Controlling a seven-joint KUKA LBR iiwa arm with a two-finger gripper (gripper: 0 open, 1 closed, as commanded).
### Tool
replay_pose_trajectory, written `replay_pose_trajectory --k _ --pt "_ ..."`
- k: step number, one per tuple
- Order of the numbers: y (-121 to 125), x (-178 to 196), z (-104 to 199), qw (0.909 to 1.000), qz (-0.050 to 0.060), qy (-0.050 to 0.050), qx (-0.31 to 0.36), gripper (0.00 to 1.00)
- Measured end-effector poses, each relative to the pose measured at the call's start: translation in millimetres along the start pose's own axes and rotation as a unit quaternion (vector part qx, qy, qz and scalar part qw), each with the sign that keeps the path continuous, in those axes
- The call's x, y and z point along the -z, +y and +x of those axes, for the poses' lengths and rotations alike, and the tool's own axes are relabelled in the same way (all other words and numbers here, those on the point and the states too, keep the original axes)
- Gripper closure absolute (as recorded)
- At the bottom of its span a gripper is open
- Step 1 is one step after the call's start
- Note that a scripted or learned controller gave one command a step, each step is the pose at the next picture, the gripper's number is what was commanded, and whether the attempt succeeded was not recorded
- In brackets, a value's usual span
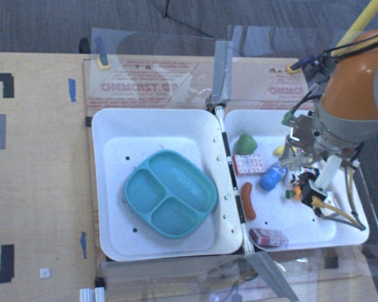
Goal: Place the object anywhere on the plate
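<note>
the blue bottle [272, 176] lies just left of the gripper [296, 180], grip unclear.

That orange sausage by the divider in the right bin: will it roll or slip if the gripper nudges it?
Probably yes. The sausage is long and rounded, lying flat on the smooth floor of the right bin, so a sideways push would likely roll it. It looks glossy, so it may slip. It seems small and light, probably a toy.
</note>
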State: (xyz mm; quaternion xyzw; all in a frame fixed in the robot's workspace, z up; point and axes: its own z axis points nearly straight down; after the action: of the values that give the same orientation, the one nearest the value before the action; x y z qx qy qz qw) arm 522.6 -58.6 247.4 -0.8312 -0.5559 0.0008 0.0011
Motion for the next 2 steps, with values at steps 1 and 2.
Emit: replay_pose_trajectory --k 1,2 --pt "-24 -26 14 0.9926 0.000 0.000 0.122 1.00" --pt "-33 -34 27 0.9814 0.000 0.000 0.192 1.00"
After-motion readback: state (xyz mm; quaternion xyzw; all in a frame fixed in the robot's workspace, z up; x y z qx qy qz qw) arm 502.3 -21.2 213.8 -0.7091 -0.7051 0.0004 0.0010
